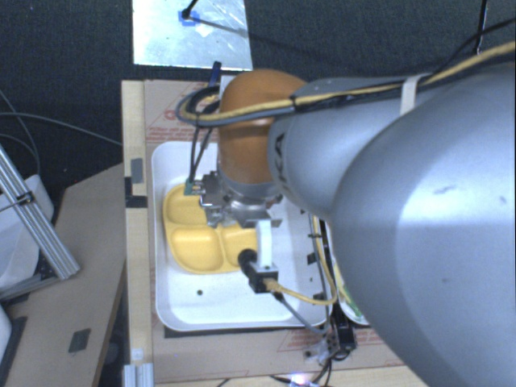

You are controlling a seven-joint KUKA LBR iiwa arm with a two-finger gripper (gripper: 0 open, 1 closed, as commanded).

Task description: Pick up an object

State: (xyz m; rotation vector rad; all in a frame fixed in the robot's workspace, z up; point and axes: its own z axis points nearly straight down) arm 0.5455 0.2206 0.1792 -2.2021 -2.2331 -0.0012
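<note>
A yellow divided tray (193,236) lies in the left white bin (218,309), toward its left and middle. The grey arm with its orange band (250,127) reaches down over the bin, and its wrist hangs directly above the tray's right part. My gripper (238,220) sits under the wrist, right at the tray, and the wrist hides its fingers. Whether anything is between them cannot be seen.
A yellow cable (302,297) and a black connector (254,272) hang over the bin's lower middle. The large grey arm body (419,216) covers the right bin. A shiny metal sheet (189,22) lies beyond the bench. An aluminium frame (32,216) stands at the left.
</note>
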